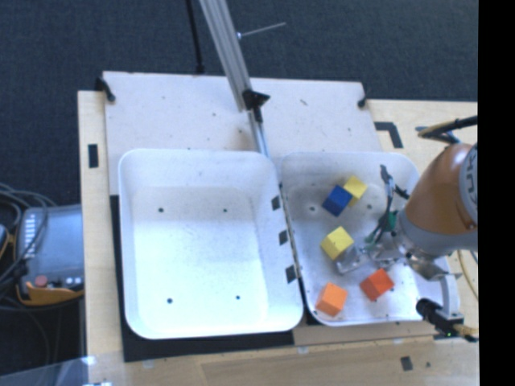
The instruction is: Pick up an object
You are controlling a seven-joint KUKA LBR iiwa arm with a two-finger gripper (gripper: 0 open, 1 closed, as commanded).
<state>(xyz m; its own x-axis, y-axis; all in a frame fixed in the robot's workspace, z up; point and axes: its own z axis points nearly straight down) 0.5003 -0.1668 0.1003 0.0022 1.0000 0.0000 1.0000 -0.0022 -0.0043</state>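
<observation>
The yellow cube (337, 241) lies mid-right of the frame in the right bin (310, 175), touching the gripper (352, 260) at its lower right, seemingly lined up for a grasp. I cannot tell its hand state. Red cube (376, 284) and orange cube (331, 298) sit just below.

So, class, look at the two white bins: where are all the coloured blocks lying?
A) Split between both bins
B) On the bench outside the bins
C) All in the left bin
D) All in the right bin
D: the blue block, both yellow blocks, the orange block and the red block all lie in the right bin.
</observation>
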